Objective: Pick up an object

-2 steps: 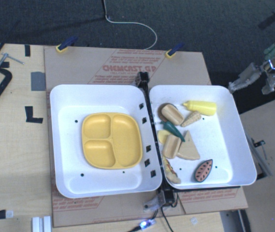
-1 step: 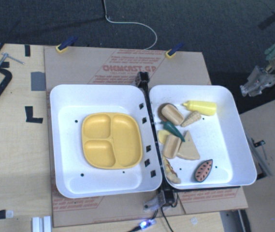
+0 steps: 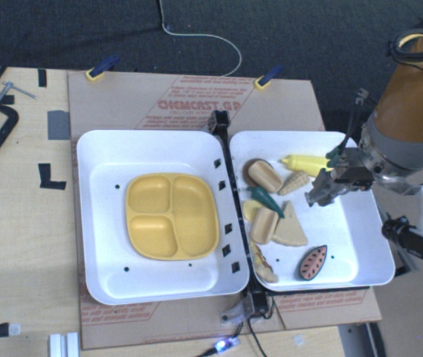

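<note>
Nearest the camera, at the front of the right bin (image 3: 360, 277), a dark oval piece with a red speckled face (image 3: 313, 262) lies alone, below and a little left of the fingers and well apart from them. Just left of it, against the divider, a small pale scrap (image 3: 263, 268) sits at the bin's front left corner.

Farther back, a heap of toy food lies left of the fingers: a tan wedge (image 3: 291, 230), a pale roll (image 3: 264, 225) touching it, and a dark green strip (image 3: 267, 199) lying across the top of both. Behind these rest a brown bun-shaped piece (image 3: 263, 174) and a small cone (image 3: 294, 182), with a yellow corn cob (image 3: 306, 162) just behind the cone.

The gripper (image 3: 321, 193) hangs over the right bin, to the right of the heap, its dark fingers pointing down and left toward the cone. Whether they are spread or closed cannot be told from this angle; nothing is seen between them, and the tips look near the cone and corn cob but contact cannot be made out.

Far left of the fingers, in the left bin (image 3: 96, 199), a yellow divided plate (image 3: 172, 216) lies flat.
</note>
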Available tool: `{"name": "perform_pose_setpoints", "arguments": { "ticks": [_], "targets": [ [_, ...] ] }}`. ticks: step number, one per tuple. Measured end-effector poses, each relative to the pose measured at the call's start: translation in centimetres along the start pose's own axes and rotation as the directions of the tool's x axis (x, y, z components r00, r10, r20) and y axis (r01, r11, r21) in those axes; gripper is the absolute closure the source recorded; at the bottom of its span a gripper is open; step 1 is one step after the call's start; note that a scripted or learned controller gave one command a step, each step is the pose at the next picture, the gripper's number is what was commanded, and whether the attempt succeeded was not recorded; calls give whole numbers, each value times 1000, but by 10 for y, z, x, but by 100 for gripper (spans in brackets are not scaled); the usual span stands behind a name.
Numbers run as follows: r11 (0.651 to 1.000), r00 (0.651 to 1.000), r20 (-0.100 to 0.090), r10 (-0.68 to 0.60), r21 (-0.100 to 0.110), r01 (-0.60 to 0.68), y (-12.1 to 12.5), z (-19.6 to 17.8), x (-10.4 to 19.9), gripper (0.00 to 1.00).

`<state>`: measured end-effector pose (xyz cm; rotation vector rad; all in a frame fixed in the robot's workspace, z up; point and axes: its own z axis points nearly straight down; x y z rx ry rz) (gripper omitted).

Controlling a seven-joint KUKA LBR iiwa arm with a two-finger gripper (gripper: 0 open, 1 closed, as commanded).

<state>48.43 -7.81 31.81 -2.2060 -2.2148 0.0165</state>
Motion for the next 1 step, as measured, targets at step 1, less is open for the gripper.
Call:
{"name": "perform_pose_setpoints", "arguments": {
  "ticks": [1],
  "targets": [
    [1000, 1000, 2, -5, -18, 5, -1, -23, 74, 100]
  ]
}}
